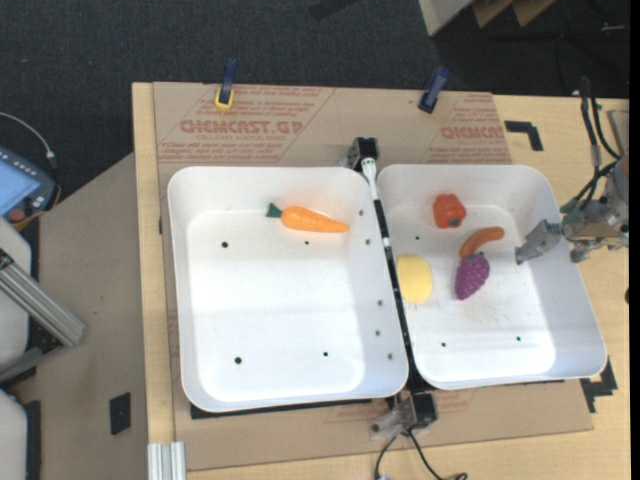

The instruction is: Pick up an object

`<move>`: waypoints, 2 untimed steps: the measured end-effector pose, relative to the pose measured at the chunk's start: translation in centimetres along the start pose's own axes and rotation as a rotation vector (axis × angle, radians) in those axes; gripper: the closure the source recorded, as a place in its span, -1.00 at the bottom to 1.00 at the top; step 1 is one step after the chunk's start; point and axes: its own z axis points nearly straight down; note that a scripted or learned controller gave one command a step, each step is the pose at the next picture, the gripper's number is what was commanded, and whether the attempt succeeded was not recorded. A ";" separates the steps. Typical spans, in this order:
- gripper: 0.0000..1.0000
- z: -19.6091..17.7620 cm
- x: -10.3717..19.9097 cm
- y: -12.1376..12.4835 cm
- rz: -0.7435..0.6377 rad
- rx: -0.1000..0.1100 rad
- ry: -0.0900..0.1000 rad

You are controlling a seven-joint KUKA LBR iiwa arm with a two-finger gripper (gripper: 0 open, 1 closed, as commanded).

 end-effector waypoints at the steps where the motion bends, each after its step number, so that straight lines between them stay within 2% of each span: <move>1: -1.00 10.5 3.8 5.4 -0.006 0.005 0.004; 2: -1.00 11.5 7.6 2.4 -0.001 0.006 0.003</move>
